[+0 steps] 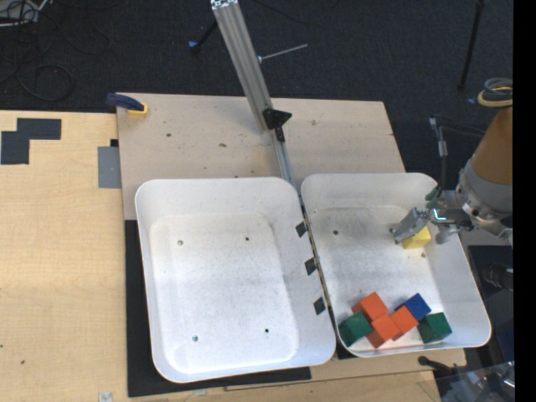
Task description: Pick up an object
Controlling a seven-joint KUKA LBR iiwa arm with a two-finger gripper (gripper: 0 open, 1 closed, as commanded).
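At the bottom of the frame, in the lower corner of the right bin [469,275], a cluster of blocks lay packed together: two green blocks [355,328], one at each end, with orange blocks [387,318] between them and a blue block [417,305] touching the group on its upper side. Above that pile, toward the right middle of the frame, a yellow block [417,239] lay apart from the others near the bin's right wall. The gripper [416,227] sat right at it, its grey fingers reaching in from the right and down onto the block's upper side, touching or all but touching it; whether the fingers were apart or closed around the block could not be told from this slant. The arm [494,174] rose behind it at the right edge, orange above a grey wrist. To the left, the left bin [167,216] occupied the centre of the frame. Farther up, a metal rail [247,65] ran at a slant from the gap between the bins toward the top centre, across the wooden bench [335,132].
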